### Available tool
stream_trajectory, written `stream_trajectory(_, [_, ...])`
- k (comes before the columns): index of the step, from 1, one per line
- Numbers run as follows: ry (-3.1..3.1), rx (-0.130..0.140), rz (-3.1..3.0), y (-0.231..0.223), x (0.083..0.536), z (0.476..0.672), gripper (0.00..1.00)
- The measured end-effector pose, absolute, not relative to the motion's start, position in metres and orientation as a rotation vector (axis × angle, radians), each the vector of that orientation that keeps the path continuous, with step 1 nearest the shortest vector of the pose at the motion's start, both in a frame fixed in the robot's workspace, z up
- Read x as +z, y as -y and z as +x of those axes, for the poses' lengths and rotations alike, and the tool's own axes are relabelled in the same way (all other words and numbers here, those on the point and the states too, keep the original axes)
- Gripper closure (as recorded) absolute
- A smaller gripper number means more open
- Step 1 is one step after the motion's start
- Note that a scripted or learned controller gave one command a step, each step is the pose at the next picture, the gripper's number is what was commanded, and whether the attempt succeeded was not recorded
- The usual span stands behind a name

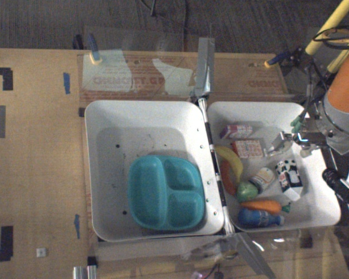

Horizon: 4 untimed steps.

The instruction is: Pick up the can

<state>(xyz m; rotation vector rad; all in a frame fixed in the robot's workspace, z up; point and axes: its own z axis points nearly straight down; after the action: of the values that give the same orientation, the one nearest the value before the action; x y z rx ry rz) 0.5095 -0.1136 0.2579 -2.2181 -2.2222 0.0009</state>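
The desk (35,156) carried the two white bins side by side. The left bin (104,112) lay well away from the hand, on the view's left, and the right bin (323,205) lay directly beneath the hand. The arm (340,118) came in from the view's right, and its hand (281,141) hung over the upper middle of the right bin. From this angle it could not be told whether the hand was released or clenched, and nothing was seen in its grasp.

A teal divided tray (166,193) sat in the left bin, far from the hand. The banana (231,160) lay to the hand's left, against the bin's near wall. An orange carrot (260,206) and a blue bottle (257,218) lay well below the hand, at the bin's bottom edge.

A cow-patterned carton (289,179) stood just below the hand. A red-and-white box (248,149) sat just to the hand's left, with a small purple-and-white carton (236,131) a little beyond it. A green apple (247,190) lay below and left of the hand.

What looked to be the can (263,178), a small greyish cylinder on its side, lay below and slightly left of the hand. It touched the apple and was apart from the hand.
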Motion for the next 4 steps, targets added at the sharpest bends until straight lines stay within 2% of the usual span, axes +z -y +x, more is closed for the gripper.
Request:
stream_trajectory(1, [1.93,0.002,-2.474,0.123,0.199,0.479,0.0])
stream_trajectory(2, [1.792,0.0,-2.581,0.125,0.099,0.513,0.0])
stream_trajectory(3, [1.784,0.001,-2.586,0.127,0.108,0.512,1.0])
stream_trajectory(4, [1.2,0.004,-2.903,0.073,0.236,0.516,1.0])
